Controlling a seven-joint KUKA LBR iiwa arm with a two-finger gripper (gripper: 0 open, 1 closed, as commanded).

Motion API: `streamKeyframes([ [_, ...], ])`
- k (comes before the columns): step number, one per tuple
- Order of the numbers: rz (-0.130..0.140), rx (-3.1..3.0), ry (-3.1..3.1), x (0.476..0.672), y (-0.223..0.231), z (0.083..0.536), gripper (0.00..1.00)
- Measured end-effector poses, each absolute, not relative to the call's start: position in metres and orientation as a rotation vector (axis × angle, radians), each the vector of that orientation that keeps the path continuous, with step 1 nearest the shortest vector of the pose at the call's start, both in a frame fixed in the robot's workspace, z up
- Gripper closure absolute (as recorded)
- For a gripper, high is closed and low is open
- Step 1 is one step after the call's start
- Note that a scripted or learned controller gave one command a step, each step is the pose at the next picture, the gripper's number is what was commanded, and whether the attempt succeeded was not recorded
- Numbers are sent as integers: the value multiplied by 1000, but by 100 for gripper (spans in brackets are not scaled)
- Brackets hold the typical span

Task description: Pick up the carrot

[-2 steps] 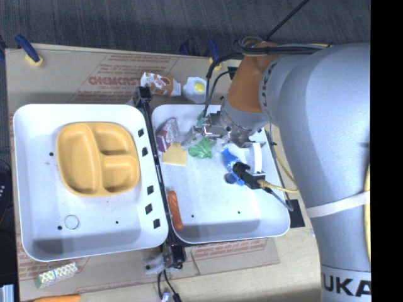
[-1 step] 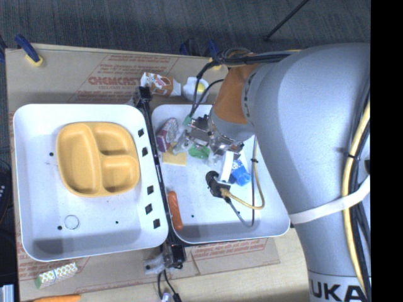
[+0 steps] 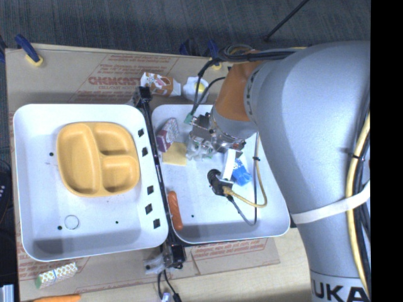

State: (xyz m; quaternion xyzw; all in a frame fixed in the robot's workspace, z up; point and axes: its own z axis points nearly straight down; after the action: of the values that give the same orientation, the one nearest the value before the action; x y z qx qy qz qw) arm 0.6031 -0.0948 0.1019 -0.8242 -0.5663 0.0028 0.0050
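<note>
End effector (image 3: pixel 203 145): over right white bin (image 3: pixel 271 222), state cannot tell | slim orange carrot (image 3: pixel 174 210): at its 6 o'clock, apart, by bin's left wall

Grey arm (image 3: pixel 315 137), orange band (image 3: pixel 232 96), yellow cable (image 3: pixel 249 201)

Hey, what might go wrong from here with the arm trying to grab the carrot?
The carrot lies tight against the right bin's left wall, so the gripper may hit the rim rather than straddle it. The gripper sits farther back, over the yellow wedge and purple item, so it may close on those instead.
</note>
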Motion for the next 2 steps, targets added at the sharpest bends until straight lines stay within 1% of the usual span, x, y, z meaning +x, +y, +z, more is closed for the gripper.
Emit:
streamKeyframes([
  [1, 2, -2309, -2128, 573, -73, 277, 100],
  [2, 6, -2513, -1878, 537, -15, 228, 100],
])
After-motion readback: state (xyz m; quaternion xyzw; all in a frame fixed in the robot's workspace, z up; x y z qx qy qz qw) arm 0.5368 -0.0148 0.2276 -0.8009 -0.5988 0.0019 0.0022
